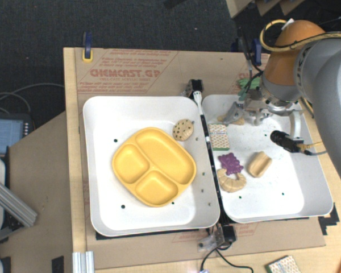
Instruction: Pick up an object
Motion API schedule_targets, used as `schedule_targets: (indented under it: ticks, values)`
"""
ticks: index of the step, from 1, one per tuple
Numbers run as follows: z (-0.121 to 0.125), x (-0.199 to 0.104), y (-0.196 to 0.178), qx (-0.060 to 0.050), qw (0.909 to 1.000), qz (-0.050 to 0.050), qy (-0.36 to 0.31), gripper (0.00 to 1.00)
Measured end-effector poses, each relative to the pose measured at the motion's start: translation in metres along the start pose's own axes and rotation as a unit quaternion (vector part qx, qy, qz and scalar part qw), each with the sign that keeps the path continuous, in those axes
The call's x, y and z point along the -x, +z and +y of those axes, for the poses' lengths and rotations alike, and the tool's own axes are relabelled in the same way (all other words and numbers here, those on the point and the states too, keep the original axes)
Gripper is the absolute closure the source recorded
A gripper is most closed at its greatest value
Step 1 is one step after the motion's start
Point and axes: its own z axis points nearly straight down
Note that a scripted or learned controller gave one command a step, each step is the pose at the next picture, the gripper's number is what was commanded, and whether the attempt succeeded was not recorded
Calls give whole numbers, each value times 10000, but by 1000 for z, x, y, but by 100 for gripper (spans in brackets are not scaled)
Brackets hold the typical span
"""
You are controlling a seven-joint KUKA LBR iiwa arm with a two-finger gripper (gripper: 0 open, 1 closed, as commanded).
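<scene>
Approach step: claw (245, 114) low at right bin's (312, 206) far end, can't tell its state, nothing visibly held; next move needs descent onto a target, e.g. tan block (260, 164) mid-bin.

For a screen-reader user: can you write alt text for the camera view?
A grey arm's gripper hovers over the right bin, above purple grapes, a tan block and a checkered pad. The left bin holds a yellow divided plate and a cookie.

Yellow divided plate (153, 165) looks like smooth, slightly glossy plastic; the bins (96, 169) matt white plastic, tabletop (131, 73) plain brown cardboard-ish.
</scene>
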Motion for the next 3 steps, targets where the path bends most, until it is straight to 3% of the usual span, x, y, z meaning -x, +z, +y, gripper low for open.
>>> schedule_targets:
  ticks: [1, 2, 3]
  values:
    - [1, 36, -9, 44, 10000, 4, 13, 0]
    - [-2, 36, -17, -36, 10000, 1, 0, 100]
    - [-47, 62, -108, 104, 9999, -11, 24, 100]
